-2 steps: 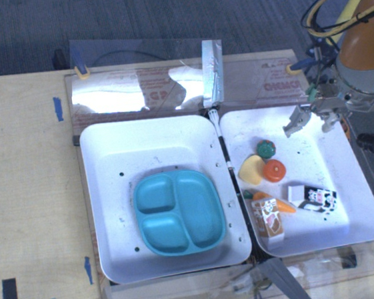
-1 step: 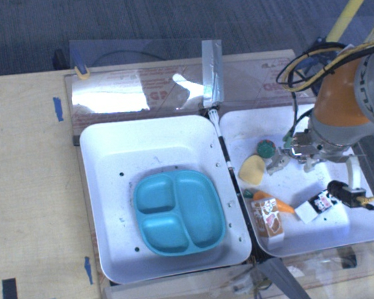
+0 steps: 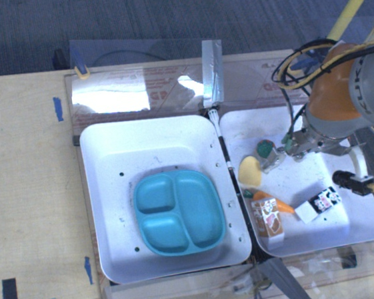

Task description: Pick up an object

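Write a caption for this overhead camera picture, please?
Robot gripper lowered among small items beside a yellow object in the right bin; blue divided tray in the left.

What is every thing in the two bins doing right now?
Blue tray: flat in the left bin, right way up.
Yellow item: lying by the right bin's left wall.
Green item: lying beside the gripper.
Carrot: lying flat.
Brown carton: lying on its side.
White carton: lying on its side.
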Controlling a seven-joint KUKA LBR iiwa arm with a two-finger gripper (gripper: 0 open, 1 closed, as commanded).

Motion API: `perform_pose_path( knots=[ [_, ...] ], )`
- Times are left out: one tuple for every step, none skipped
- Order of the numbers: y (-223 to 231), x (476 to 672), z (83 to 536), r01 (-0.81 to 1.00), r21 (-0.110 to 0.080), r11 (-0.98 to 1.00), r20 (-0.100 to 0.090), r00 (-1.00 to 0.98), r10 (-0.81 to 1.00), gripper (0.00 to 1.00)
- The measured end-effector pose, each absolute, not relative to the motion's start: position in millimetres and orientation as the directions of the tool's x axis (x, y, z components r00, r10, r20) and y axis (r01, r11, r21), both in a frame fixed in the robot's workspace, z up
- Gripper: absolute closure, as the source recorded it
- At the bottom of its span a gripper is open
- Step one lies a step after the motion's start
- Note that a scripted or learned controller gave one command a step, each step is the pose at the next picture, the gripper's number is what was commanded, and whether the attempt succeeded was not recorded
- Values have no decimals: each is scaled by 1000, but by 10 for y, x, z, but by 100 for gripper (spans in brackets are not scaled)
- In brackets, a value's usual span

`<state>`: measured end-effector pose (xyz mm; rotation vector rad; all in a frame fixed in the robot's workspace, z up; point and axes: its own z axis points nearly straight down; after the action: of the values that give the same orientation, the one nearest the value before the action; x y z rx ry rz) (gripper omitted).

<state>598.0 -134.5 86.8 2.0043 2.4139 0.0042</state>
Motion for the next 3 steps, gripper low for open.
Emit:
perform_pose_path(
  knots=[
    [-844,5717,1893,943,10,333,-4,-333,943,0],
    [-678,6397,1849,942,2,336,-1,-336,942,0],
    [-1275,6103,881,943,6,331,-4,-331,943,0]
  ],
)
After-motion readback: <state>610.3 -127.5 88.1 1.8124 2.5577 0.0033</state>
